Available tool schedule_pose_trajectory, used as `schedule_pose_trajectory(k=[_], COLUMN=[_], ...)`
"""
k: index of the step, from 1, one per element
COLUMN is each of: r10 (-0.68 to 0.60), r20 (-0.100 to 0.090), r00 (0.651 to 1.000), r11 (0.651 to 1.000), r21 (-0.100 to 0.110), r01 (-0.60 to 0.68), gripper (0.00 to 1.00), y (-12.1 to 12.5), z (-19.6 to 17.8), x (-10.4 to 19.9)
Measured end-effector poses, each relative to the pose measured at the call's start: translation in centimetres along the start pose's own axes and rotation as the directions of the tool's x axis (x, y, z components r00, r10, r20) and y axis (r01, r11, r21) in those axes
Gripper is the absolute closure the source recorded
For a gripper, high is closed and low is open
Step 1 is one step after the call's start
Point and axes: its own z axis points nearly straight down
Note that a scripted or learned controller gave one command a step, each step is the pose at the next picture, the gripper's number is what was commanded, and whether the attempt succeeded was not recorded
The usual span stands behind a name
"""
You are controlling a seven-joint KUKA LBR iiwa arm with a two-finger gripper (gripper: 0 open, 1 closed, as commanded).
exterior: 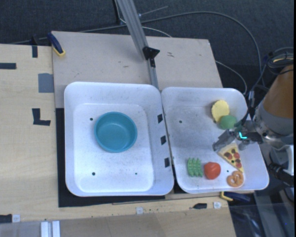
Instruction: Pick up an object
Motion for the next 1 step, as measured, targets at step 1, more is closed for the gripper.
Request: schedule_pose_trajectory(k=[1], r10=[0.000], r20=[0.000], r00=[1.000], r11=[1.000], r21=[0.000], r01=[0.000], gripper=[0.00], y=[0.00], z=[0.00], x=[0.00])
